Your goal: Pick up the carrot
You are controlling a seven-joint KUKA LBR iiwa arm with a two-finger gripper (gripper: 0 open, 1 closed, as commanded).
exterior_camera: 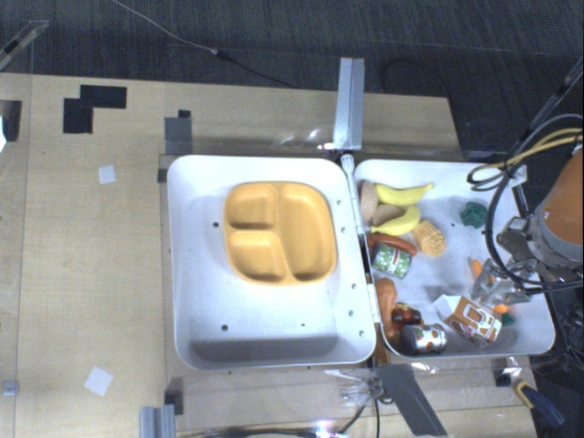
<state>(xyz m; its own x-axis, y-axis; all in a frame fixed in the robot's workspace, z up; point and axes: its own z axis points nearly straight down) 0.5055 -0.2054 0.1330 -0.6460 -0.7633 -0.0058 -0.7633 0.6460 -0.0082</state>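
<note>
**Gripper low in the right bin, carrot just beside it**

The gripper point(500, 287) hangs over the right bin point(456, 173), near its right side; I cannot tell how it is set; the small orange carrot point(476, 267) lies just to its left, a bit farther back, with its long side pointing mostly up and down in the view

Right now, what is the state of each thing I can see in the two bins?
Yellow divided plate: upright in left bin, nothing on it.
Bananas: lying in right bin.
Can: on its side.
Carrot: lying on bin floor, not held.
Gripper: low beside carrot.
</note>
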